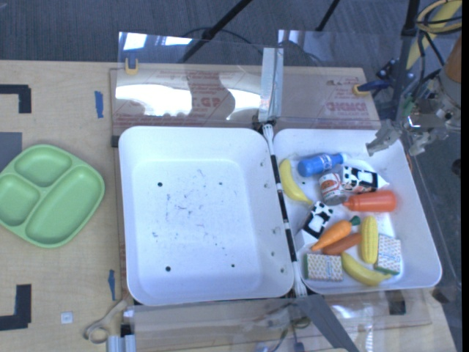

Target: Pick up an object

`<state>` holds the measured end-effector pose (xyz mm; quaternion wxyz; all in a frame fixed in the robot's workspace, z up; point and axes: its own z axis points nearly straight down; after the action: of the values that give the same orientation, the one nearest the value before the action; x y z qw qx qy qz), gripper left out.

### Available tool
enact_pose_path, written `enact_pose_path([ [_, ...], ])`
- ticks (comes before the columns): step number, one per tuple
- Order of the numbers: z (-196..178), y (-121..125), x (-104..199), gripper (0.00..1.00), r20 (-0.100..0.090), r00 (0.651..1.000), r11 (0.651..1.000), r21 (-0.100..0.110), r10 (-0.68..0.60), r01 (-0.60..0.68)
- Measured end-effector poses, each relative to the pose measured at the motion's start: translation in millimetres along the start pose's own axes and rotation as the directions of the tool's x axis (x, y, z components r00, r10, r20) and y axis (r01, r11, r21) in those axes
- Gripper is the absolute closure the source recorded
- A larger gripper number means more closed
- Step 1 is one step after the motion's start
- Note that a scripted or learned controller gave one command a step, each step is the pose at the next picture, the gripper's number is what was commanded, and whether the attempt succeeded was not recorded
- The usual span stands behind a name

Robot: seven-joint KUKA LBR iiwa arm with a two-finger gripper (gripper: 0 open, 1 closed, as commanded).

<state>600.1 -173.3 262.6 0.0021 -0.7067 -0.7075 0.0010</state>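
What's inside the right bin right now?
The right bin holds a jumble: a blue bottle, two bananas, a carrot, corn, a can and an orange bottle. Anything beneath the pile is covered.

Gripper (399,139) hangs over the far right rim of the right bin (429,226). All the items lie in that bin, nearer the camera than the gripper and to its left: bottle (320,164) closest, can (333,187) just beyond it, banana (292,182) further left by the divider. Carrot (333,234), corn cob (369,239) and second banana (360,269) lie farthest from it, at the near end. Left bin (194,211) sits well left; divided plate (48,193) further left again, on the bench (55,284).
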Motion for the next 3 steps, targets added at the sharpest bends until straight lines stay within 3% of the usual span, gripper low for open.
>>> enact_pose_path([
  [1,123.8,-73.7,-1.2,0.00,0.000,0.998,0.998,0.000,-0.058,0.058],
  [2,159.6,-96.1,25.0,0.00,0.023,0.987,0.986,-0.047,-0.161,0.162],
  [3,149.1,-96.1,25.2,1.00,0.019,0.987,0.986,-0.045,-0.160,0.161],
])
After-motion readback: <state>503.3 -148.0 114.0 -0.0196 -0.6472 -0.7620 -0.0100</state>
